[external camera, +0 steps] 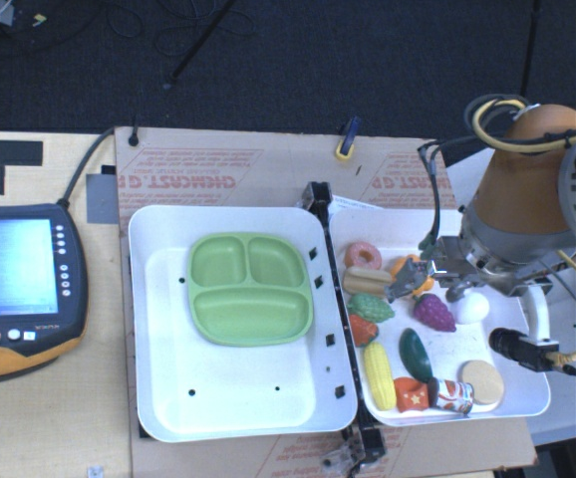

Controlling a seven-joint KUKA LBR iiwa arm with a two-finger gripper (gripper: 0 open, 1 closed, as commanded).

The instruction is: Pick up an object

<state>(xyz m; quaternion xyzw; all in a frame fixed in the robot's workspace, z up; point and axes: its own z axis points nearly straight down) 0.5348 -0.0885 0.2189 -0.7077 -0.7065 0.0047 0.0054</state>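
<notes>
We are hovering our gripper (408, 279), whose grip state we cannot tell, over crowded toy food in the right bin (539, 398), risking nudging the orange piece (408, 265) aside.

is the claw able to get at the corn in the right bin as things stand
Probably yes. The corn lies uncovered near the right bin's front left, with the dark green vegetable close beside it. The claw sits above the toys further back, nothing between.
</notes>
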